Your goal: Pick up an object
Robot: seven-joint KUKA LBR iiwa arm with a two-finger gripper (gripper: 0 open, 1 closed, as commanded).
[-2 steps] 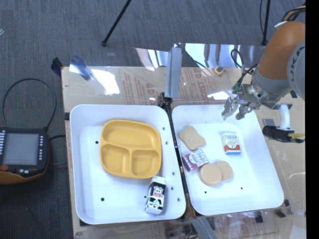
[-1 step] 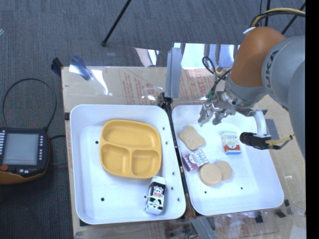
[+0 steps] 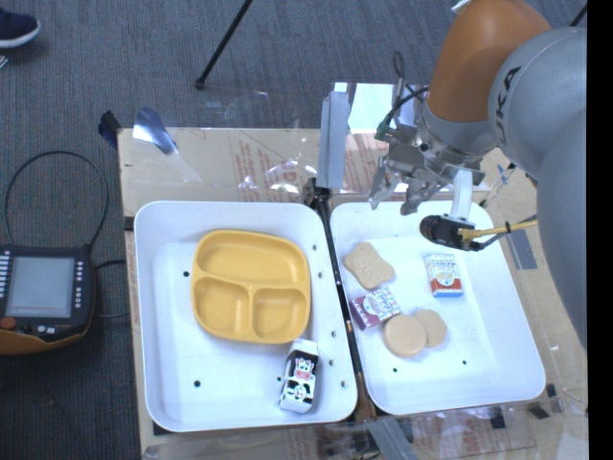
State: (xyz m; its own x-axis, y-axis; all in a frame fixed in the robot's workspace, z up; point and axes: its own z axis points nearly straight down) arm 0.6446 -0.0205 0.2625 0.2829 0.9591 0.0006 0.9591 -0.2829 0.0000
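Toy bread slice (image 3: 369,264): tan, lying flat in the right bin (image 3: 498,377), in its left half toward the far side; of the loose things it is the one closest to the gripper, but well clear of it.
Packet (image 3: 376,307): maroon and white, flat, just on the near side of the bread slice, close to the bin's left wall.
Round discs (image 3: 404,335): two tan biscuit-like rounds near the bin's middle, side by side; the left one overlaps the edge of the right one.
Small box (image 3: 443,275): red and white with blue trim, lying to the right of the bread slice, apart from it.
Gripper (image 3: 396,197): hangs over the far rim of the right bin near its far left corner; the jaws stand apart and nothing sits between them.
Arm (image 3: 541,94): grey, with an orange band (image 3: 479,46) above the wrist, coming in from the right.
Left bin (image 3: 172,381): touches the right bin along its long side.
Yellow plate (image 3: 251,286): three compartments, flat in the left bin's middle.
Milk carton (image 3: 300,379): white with black cow patches, lying at the left bin's near right corner, just beside the plate's near edge.
Control pendant (image 3: 43,290): on the grey floor left of the bench, with a black cable looping above it.
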